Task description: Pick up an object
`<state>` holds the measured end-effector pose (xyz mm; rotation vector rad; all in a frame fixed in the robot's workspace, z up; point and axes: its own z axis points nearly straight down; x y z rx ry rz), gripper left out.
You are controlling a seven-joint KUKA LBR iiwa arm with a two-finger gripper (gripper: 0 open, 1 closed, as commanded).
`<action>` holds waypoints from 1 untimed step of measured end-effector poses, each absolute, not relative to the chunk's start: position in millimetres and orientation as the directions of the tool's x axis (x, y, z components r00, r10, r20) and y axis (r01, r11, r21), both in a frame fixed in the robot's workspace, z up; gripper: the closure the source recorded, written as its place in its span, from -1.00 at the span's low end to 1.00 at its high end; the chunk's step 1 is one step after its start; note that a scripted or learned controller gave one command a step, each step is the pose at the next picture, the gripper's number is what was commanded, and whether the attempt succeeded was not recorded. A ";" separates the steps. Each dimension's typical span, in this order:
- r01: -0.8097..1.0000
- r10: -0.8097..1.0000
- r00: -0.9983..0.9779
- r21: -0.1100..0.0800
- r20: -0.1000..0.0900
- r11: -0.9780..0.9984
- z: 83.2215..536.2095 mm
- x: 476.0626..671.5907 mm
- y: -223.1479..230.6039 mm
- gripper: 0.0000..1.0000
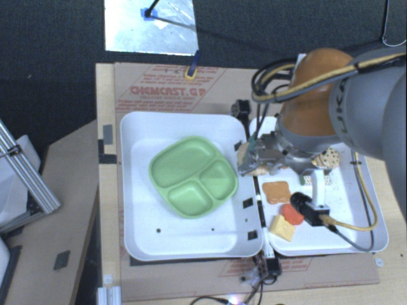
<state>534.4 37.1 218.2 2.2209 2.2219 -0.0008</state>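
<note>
Bench, two white bins [137, 234]; end effector [254, 161] above divider, grip state indiscernible; green tray [191, 176] left.

Open bin floor [184, 237] around green plate [193, 176]

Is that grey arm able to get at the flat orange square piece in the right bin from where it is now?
Probably yes. The flat orange square piece lies uncovered in the right white bin, just below the gripper, with nothing lying on top of it.

A green divided plate [193, 176] lies in the left white bin [137, 234], which rests on a cardboard sheet [166, 84] beneath a shiny foil square [151, 16].
</note>
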 end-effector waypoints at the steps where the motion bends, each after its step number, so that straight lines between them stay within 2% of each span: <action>1: 1.000 1.000 -0.003 0.000 0.000 0.003 217.0 527.6 42.0 1.00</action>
